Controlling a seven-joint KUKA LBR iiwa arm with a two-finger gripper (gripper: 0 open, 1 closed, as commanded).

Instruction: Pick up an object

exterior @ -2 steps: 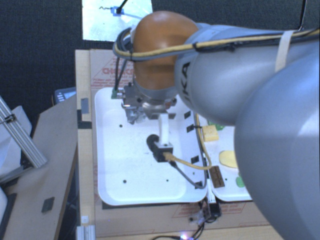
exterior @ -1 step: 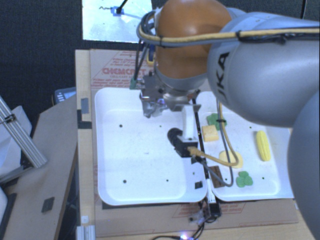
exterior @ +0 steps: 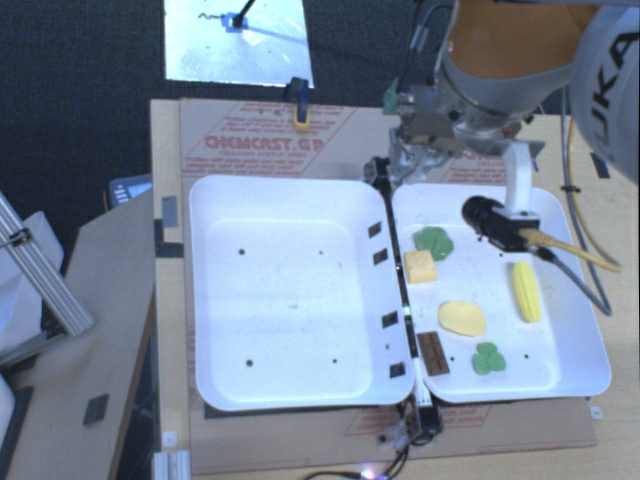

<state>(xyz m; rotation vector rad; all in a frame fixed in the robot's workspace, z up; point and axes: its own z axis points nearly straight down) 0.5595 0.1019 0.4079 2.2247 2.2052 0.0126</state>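
Observation:
The right white bin (exterior: pixel 570 353) holds several small items. A green leafy piece (exterior: pixel 434 240) lies next to a pale yellow block (exterior: pixel 420 266). Nearer the front are a yellow oval slice (exterior: pixel 462 318), a corn cob (exterior: pixel 526 290), a brown bar (exterior: pixel 432 353) and a small green clover-shaped piece (exterior: pixel 488 359). My gripper (exterior: pixel 410 163) hangs over the far left corner of this bin, just above the rim and behind the green piece. Nothing shows in its grasp. A black cylinder on a white bracket (exterior: pixel 495 223) sticks out from the arm over the bin.
The left white bin (exterior: pixel 215 298) sits beside the right one, with a black hinged divider (exterior: pixel 392 268) between them. Both rest on a cardboard sheet (exterior: pixel 260 138). A shiny metal plate (exterior: pixel 237 28) and a yellow-blue clip (exterior: pixel 300 108) lie behind. Cables (exterior: pixel 580 258) trail across the right bin.

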